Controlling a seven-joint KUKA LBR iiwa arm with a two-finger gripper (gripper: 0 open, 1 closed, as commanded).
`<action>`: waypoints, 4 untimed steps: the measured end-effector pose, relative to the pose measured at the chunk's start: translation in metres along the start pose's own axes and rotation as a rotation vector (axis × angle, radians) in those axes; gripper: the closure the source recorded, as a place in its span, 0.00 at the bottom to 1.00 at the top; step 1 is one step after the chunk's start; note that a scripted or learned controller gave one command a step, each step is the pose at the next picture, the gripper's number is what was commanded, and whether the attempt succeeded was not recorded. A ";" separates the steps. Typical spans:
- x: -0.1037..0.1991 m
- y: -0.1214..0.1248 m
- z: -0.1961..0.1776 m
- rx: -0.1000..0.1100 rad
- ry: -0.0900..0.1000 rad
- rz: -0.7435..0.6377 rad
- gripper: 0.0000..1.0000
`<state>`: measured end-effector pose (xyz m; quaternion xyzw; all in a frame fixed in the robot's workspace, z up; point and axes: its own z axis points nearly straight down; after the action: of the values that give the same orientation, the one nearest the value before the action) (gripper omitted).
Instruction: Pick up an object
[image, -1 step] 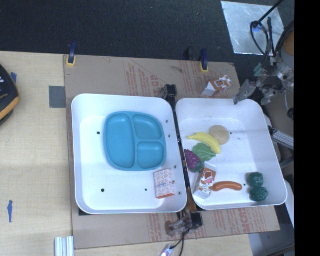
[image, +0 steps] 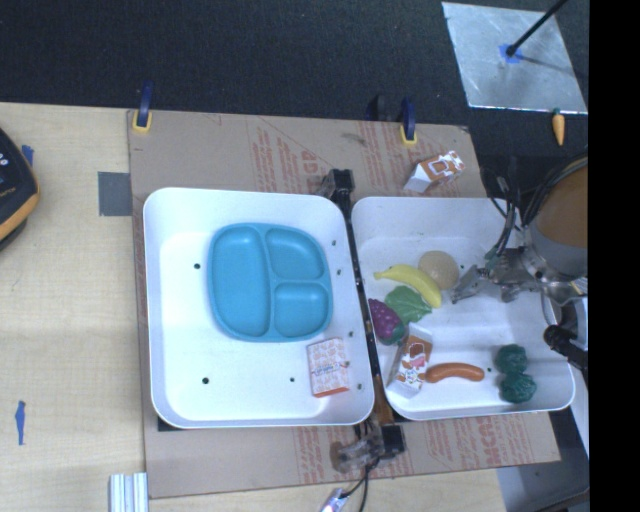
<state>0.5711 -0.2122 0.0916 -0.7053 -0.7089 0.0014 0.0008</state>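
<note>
The right bin (image: 470, 225) holds a yellow banana (image: 408, 279), a pale round piece (image: 438, 267), a green leafy piece (image: 407, 303), purple grapes (image: 386, 319), a small carton (image: 412, 364), an orange-red sausage (image: 454, 373) and two dark green broccoli pieces (image: 514, 372). My gripper (image: 475, 282) hangs over the right half of this bin, just right of the pale round piece and the banana's tip, with nothing seen in its grip.
The left bin (image: 175, 300) carries a blue sectioned plate (image: 268, 280) and a small red-and-white carton (image: 328, 367) near its front right corner. Another small carton (image: 434, 171) lies on the cardboard behind the right bin. Cables run by the arm at right.
</note>
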 end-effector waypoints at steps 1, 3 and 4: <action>0.000 -0.096 0.001 0.001 0.001 0.000 0.00; 0.103 0.001 0.000 0.001 0.000 -0.001 0.00; 0.102 0.002 -0.011 0.000 0.000 -0.003 1.00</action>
<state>0.5722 -0.1099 0.1026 -0.7043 -0.7099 0.0015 0.0010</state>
